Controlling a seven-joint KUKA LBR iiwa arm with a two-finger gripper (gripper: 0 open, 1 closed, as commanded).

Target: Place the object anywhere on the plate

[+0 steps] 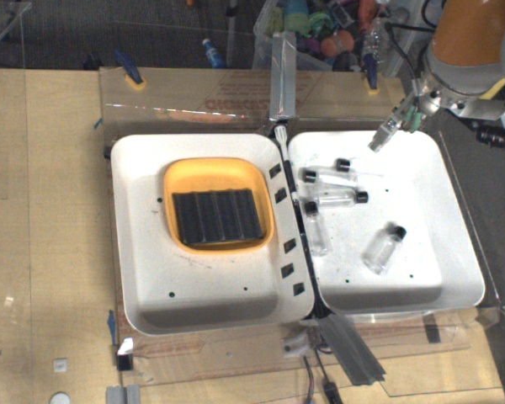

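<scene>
A yellow-orange plate (212,169) lies in the left bin (143,293). On it rests a black ridged rectangular object (217,215), flat and well inside the rim. My gripper (377,142) hangs over the far edge of the right bin (454,268), well to the right of the plate and tilted down to the left. Its fingers look closed to a thin point, and nothing is between them.
Several clear vials with black caps lie in the right bin, such as one (337,199) near the divider and one (382,248) toward the front. A box of colourful toys (337,11) stands beyond the bins.
</scene>
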